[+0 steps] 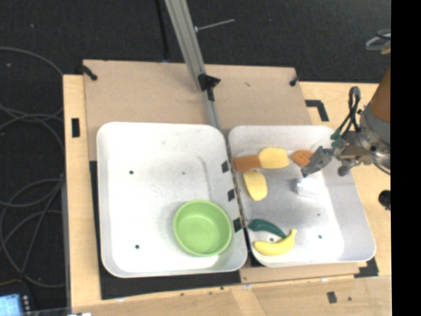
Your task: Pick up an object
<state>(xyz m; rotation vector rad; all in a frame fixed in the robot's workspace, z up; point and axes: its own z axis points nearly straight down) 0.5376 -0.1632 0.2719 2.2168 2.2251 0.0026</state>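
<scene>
My gripper hangs over the right bin near its upper right, and it is open with only the bin floor showing between its fingers. Just left of the left fingertip lies a small orange piece. A small pale object sits below that fingertip. Further left are a yellow lump, a brown block and a yellow oval. A banana and a dark green item lie at the bin's front left.
The left bin holds a green bowl at its front right. A metal pole slants up from between the bins at the back. The arm's orange band is at the right edge.
</scene>
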